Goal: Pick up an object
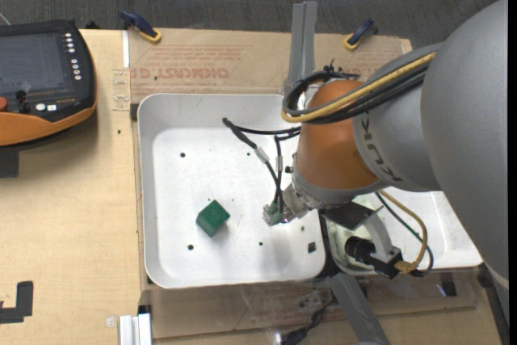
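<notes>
Arm [452, 117]: the big grey KUKA body comes in from the right and hangs over the seam between the two bins; its orange band [335, 137] sits just above the wrist, with black and yellow cables looping round it.
Table [65, 238]: pale wood, with a sheet of printed cardboard [210, 69] clamped along the far edge behind the bins.
Left bin [149, 198]: a shallow white tray, mostly bare floor with a few dark specks; this is the one that carries the thing to be picked.
Right bin [456, 242]: largely hidden under the arm, just a strip of white showing near its right side.
Pendant [40, 81]: the orange and black teach pendant lies on the table, well apart from the bins on the far left.
Tool [275, 214]: it pokes out below the wrist, low over the right part of the left bin. From where I stand I cannot tell whether it is apart or together, and I see nothing in it.
Green block [213, 217]: a small green cube resting on the floor of the left bin, toward the near left part, turned a little on its corner.
Key relation: the block lies to the left of the tool, at about the same depth in the bin, near but not touching. I'd judge the next move needs a sideways shift to the left across the bin before closing in.
</notes>
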